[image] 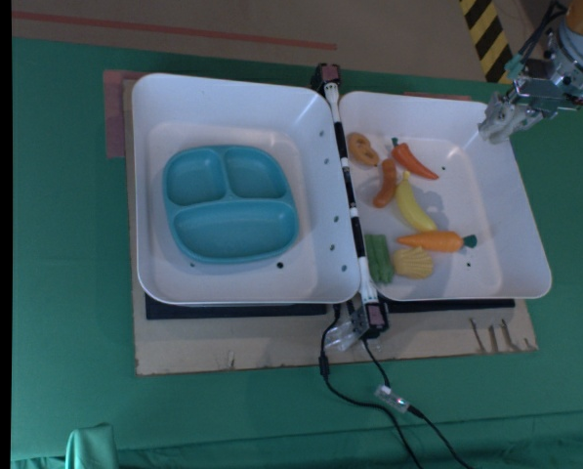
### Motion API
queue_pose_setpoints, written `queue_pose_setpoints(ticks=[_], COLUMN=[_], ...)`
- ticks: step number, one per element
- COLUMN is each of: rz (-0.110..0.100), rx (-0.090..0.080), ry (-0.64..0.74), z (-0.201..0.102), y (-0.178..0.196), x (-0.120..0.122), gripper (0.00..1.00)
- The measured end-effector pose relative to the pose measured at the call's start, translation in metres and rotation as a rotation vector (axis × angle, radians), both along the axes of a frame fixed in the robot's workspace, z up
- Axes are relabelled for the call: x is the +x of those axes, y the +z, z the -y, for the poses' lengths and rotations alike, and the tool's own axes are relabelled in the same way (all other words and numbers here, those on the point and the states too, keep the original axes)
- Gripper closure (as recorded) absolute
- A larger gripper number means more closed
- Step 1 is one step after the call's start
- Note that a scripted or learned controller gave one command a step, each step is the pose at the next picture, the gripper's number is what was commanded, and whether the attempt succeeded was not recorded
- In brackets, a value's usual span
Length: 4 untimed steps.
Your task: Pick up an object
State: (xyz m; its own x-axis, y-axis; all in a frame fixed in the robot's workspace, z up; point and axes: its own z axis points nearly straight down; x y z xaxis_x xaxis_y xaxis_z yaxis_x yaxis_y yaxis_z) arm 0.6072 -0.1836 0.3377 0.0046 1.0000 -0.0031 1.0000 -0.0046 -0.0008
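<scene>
The toys lie in the right bin (511,213), toward its left wall: a pretzel (361,149), a small carrot (412,160), a sausage (385,183), a banana (414,206), a larger carrot (436,241), a corn cob (413,263) and a green pod (378,258) against the divider. My gripper (496,123) hangs over that bin's far right corner, holding nothing; whether my fingers are open or closed I cannot tell. The left bin (154,106) holds a teal tray (230,203). Both bins sit on the green table (66,262).

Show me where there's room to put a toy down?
The right bin is bare along its right side, past the carrot. Its left half is crowded: banana, corn, pretzel. The blue plate has three open compartments.
</scene>
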Motion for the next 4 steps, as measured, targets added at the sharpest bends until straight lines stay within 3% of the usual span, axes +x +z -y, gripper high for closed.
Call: queue_pose_setpoints(ticks=[1,2,3,4], rz=[0.0,-0.001,-0.001,0.001], rx=[0.002,0.002,0.002,0.0], ry=[0.001,0.002,0.001,0.001], z=[0.004,-0.012,-0.021,0.002], y=[0.01,-0.005,0.006,-0.007], x=[-0.051,-0.104,-0.139,-0.122], gripper=[1.0,1.0,1.0,1.0])
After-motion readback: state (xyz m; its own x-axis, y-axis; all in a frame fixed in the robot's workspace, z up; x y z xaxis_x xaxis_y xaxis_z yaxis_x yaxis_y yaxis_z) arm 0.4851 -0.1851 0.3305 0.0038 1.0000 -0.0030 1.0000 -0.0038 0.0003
